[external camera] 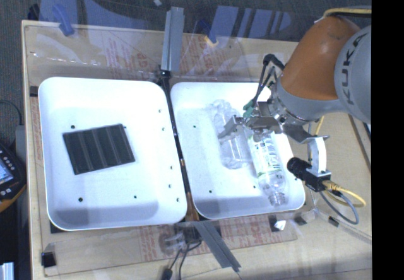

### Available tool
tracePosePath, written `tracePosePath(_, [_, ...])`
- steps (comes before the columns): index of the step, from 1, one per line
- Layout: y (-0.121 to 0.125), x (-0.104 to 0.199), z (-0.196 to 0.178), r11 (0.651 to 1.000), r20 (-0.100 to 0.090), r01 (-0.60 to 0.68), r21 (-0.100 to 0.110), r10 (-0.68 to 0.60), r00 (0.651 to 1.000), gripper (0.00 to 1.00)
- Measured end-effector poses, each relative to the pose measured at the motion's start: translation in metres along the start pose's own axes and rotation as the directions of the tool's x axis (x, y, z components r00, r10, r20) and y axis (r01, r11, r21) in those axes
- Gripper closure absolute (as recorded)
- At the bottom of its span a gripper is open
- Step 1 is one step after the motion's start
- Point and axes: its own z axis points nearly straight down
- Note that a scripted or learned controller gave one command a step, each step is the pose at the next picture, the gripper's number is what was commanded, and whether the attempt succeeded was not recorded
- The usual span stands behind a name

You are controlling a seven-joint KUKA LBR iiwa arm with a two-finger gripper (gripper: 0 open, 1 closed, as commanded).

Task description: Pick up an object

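The gripper (243,126) hangs low over the right bin (196,165), its fingers spread wide and nothing visibly caught between them. Just below it lies a clear plastic cup (232,149) on its side, with crumpled clear wrap (222,111) beside the gripper's upper left. A labelled plastic bottle (269,165) lies just to its lower right. Well off to the left, a dark ribbed panel (98,148) rests in the left bin (57,197).

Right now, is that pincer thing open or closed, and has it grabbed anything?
Pincer: low over the right bin, among the clear plastic bottles; open or closed cannot be told, and nothing is seen gripped in it.
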Motion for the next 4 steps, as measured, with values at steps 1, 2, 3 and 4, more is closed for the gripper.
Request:
tracePosePath(1, [0.026,-0.043,0.09,0.998,0.0,0.068,0.0,-0.068,0.998,0.0])
tracePosePath(2, [0.033,-0.064,0.146,0.987,0.001,0.159,-0.004,-0.159,0.987,0.0])
tracePosePath(3, [0.063,-0.039,0.167,0.994,0.001,0.106,-0.003,-0.106,0.994,0.0])
tracePosePath(4, [0.064,-0.039,0.159,0.994,0.001,0.11,-0.001,-0.11,0.994,1.0])
